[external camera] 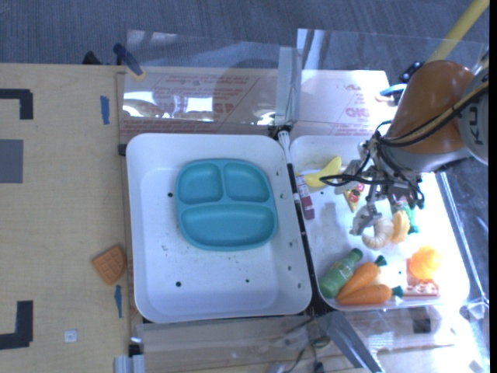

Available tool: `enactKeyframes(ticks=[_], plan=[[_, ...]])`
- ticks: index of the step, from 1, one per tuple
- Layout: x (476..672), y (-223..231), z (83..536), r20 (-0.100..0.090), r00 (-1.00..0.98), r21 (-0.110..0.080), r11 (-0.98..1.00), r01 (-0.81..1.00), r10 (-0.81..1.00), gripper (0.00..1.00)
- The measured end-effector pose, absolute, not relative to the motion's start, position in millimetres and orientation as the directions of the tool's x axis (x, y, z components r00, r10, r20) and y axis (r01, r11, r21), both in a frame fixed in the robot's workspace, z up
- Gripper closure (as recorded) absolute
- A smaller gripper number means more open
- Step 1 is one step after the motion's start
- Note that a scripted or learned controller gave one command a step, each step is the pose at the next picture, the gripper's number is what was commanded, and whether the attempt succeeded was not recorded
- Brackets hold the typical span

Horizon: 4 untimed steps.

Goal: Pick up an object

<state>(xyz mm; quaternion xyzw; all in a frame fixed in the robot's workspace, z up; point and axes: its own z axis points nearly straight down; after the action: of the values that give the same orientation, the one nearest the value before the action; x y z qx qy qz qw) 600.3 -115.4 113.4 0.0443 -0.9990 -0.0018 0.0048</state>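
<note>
Overhead slanted view of a tabletop [54, 208] carrying two shallow white bins side by side. The left bin [155, 286] contains a teal divided plate [225, 204] with three compartments, lying flat near the bin's centre. The right bin [450, 231] contains a cluster of toy foods: a yellow banana-like piece [322, 174] near its upper left, a green bottle-shaped piece [340, 273] and two orange carrots [365, 286] touching one another along the lower edge, an orange rounded item [423, 262] at lower right with a small red and white piece [422, 289] just below it, and a pale ring-shaped pastry piece [377, 234] near the middle, just beside a yellowish item [400, 226]. The grey arm, with its orange band [435, 103], enters from the right and reaches down over the right bin. Its hand [378, 208] sits low above the middle of this bin, directly over the pale pastry piece; the fingers are tangled visually with cables and toy items, so how far they are spread, and whether anything lies between them, cannot be told. A small waffle-like tile [109, 264] lies on the tabletop left of the left bin. Clear plastic sheeting [202, 84] stands behind both bins.
</note>
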Motion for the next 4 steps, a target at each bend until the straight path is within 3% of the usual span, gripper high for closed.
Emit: enactKeyframes(ticks=[1, 2, 3, 4], plan=[[631.5, -109, 89, -0.008, -0.997, 0.001, 0.997, 0.074, 0.074, 0.0], [541.6, -126, 90, -0.011, -0.991, 0.0, 0.991, 0.131, 0.131, 0.0], [630.9, -149, 88, -0.011, -0.947, 0.002, 0.947, 0.32, 0.32, 0.0], [550.9, -164, 89, -0.01, -0.98, 0.0, 0.98, 0.2, 0.2, 0.0]])
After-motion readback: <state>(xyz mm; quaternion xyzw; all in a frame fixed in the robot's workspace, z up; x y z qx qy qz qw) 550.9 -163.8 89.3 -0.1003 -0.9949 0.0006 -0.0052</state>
